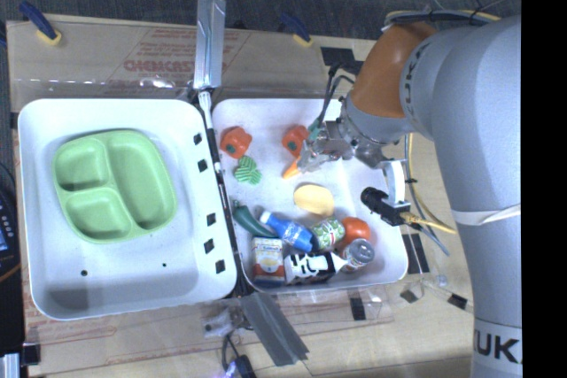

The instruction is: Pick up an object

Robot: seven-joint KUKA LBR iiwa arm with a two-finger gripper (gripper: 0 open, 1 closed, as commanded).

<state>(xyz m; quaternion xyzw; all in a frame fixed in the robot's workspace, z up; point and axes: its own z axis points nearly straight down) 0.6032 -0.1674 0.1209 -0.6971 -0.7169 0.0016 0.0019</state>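
Note:
My gripper (312,153) hangs low over the back of the right bin (266,112), reaching in from the right. Just left of it lies a red-orange toy vegetable (294,139), and a small orange piece (291,169) sits right below that, both touching or nearly touching the gripper. A yellow lemon-like object (314,199) rests just in front of the gripper. Further left are a red pepper (235,142) and a green ridged piece (248,171).
The front of the right bin holds a crowded pile: blue bottle (288,230), green can (328,233), red tomato (356,229), silver can (360,254), black-and-white bottle (310,266), jar (266,257). The left bin (44,279) holds a green divided plate (112,183).

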